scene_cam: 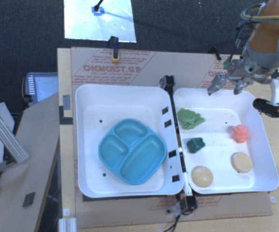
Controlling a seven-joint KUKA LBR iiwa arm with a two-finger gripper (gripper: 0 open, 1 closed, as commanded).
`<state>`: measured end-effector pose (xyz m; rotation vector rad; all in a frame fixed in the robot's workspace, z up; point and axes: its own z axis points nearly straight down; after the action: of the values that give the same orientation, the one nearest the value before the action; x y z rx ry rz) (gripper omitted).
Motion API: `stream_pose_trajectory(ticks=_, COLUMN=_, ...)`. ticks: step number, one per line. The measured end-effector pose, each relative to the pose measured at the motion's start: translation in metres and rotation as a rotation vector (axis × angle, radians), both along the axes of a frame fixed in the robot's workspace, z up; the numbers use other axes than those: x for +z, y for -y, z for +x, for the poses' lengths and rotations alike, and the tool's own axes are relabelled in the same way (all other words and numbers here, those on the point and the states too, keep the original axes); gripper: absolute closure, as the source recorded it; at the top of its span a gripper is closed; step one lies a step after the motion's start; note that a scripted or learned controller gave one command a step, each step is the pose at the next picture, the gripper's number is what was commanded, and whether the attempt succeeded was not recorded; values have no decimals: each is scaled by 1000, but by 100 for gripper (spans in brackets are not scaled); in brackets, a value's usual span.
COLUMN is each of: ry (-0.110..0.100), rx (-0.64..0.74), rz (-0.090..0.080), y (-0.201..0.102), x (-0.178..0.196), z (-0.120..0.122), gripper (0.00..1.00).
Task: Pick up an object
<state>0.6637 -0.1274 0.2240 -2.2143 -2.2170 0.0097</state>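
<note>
Two white bins were seen side by side: the left bin (pixel 88 98) and the right bin (pixel 264 144). A light blue divided plate (pixel 132 151) was shown against the white of the left one. In the right one, a light green leafy piece (pixel 190 118), a dark green lump (pixel 195 144), a pinkish-orange piece (pixel 240 133) and two pale tan rounds (pixel 202 176) (pixel 242 162) were seen. The bench board (pixel 129 66) was coloured light tan and printed with red lettering. The arm (pixel 270 28) was seen as grey with an orange band, and the gripper (pixel 228 85) as metallic grey. The floor (pixel 23 28) was dark, with a silvery sheet (pixel 98 13) laid on it.
</note>
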Motion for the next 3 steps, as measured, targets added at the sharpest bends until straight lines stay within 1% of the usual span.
stream_pose_trajectory(ticks=1, ry=12, rx=2, rz=-2, y=0, x=7, z=2, gripper=0)
stream_pose_trajectory(ticks=2, ry=8, rx=1, rz=-1, y=-8, x=-46, z=-5, gripper=0)
stream_pose_trajectory(ticks=3, ry=7, rx=5, rz=-1, y=-12, x=-108, z=-2, gripper=0)
